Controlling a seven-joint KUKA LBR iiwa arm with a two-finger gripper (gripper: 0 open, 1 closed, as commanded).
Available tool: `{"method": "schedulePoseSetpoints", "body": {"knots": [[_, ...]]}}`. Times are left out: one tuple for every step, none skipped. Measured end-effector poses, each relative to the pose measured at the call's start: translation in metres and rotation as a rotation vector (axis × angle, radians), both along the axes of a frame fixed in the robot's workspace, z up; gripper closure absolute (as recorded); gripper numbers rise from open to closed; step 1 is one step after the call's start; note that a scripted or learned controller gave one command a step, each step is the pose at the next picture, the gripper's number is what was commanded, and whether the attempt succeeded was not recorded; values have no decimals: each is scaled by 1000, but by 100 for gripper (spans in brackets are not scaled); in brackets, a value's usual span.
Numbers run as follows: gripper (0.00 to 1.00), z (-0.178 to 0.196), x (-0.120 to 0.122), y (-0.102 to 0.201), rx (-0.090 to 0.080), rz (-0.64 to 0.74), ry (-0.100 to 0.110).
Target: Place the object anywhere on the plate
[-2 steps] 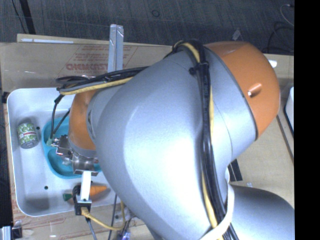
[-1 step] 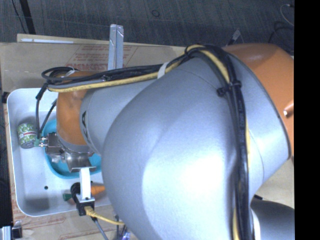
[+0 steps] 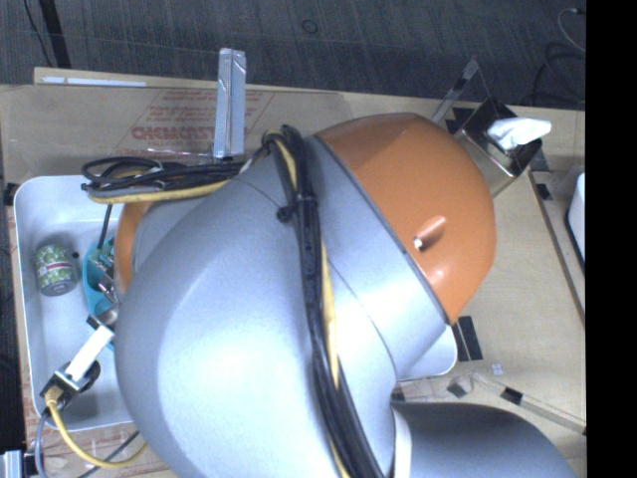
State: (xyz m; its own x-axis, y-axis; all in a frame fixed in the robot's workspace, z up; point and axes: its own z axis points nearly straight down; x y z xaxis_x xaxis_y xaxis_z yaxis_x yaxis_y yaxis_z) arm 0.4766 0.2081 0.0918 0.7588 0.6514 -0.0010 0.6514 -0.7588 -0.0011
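Whether the gripper is spread or closed cannot be told, since the grey arm with its orange band [image 3: 299, 297] lies across it. Just left of the arm's working end an orange curved edge [image 3: 124, 242] is seen, possibly the plate. Beside that a teal item [image 3: 98, 272] lies, too hidden to identify. Further out, near the left wall of the shallow white bin [image 3: 25, 217], a small green-speckled cylinder [image 3: 57, 267] rests, judged the likely object. It is judged light, stiff and prone to rolling, and best taken across its round sides at mid-height.
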Motion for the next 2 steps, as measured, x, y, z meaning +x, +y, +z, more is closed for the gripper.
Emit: {"method": "schedulePoseSetpoints", "body": {"knots": [[100, 188, -1, -20, 2, 305, 2], [100, 107, -2, -46, 0, 83, 9]]}}
